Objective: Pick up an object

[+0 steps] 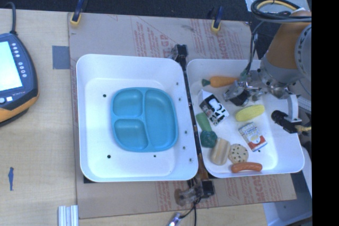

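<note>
The right bin [288, 159] holds several toy foods. An orange carrot [222, 81] lies at the back and a yellow corn piece [249, 112] in the middle. A black-and-white item [213, 108] sits by the left wall. Along the front are a red-and-white packet [252, 136], a green pickle [203, 121], a teal piece [208, 138], a tan bread piece [219, 151], a cookie [238, 153] and a sausage [246, 167]. My gripper [238, 92] hangs low over the back of this bin, between the carrot and the corn, just above the corn.
The left bin [90, 114] holds a blue divided plate [144, 118]. A handheld pendant [13, 74] lies at the bench's left edge. Clamps [78, 10] pin the cardboard at the back. The arm's orange band [286, 45] overhangs the right bin's back right corner.
</note>
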